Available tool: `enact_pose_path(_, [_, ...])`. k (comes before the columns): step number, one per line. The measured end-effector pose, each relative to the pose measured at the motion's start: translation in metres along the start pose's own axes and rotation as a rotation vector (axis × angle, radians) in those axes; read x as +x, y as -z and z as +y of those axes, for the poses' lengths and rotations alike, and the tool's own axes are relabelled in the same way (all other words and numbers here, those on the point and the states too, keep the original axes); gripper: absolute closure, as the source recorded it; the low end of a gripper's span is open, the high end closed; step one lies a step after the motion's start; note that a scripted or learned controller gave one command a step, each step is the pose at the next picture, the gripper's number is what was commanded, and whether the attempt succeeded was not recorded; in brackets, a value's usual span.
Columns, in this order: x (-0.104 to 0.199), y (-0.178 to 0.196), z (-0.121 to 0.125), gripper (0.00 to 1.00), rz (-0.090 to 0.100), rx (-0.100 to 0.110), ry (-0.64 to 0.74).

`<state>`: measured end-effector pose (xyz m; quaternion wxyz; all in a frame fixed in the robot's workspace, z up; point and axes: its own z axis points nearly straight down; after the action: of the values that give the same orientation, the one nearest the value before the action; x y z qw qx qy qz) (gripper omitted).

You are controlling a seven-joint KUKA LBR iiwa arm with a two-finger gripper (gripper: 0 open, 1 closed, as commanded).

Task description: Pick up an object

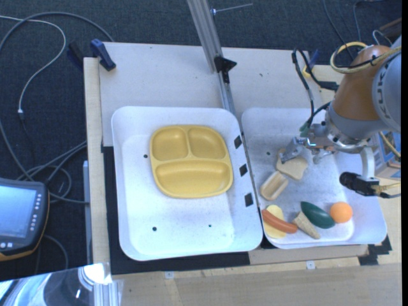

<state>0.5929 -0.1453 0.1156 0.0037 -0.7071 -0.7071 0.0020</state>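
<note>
Currently hand low in right bin, directly above tan bread slice, apparently touching. Finger spread: cannot tell. Slice's long axis runs roughly across the bin; bread roll just beyond.

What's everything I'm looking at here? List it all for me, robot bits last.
Bins: two, white, side by side on the bench.
Divided plate: one, yellow, three compartments, in the left bin.
Bread-like pieces: two, tan, middle of the right bin, the upper one just below the claw.
Hot dog: one, red, near front edge of the right bin, lying on a pale yellow piece.
Green toy food: one, dark green, right bin, front.
Wedge: one, tan, beside the green piece.
Orange ball: one, orange, right bin, front right.
Screen: one, at the left edge.
Cables: several, on the floor.
Arm: one, grey and orange, from the right.
Claw: one, over the right bin.
</note>
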Motion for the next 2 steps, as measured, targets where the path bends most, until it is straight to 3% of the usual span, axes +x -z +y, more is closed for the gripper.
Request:
enact_pose_path(1, [0.0, 0.015, 0.003, 1.0, -0.001, -0.009, 0.001])
enact_pose_path(2, [0.002, 0.079, -0.001, 1.0, -0.004, -0.016, 0.001])
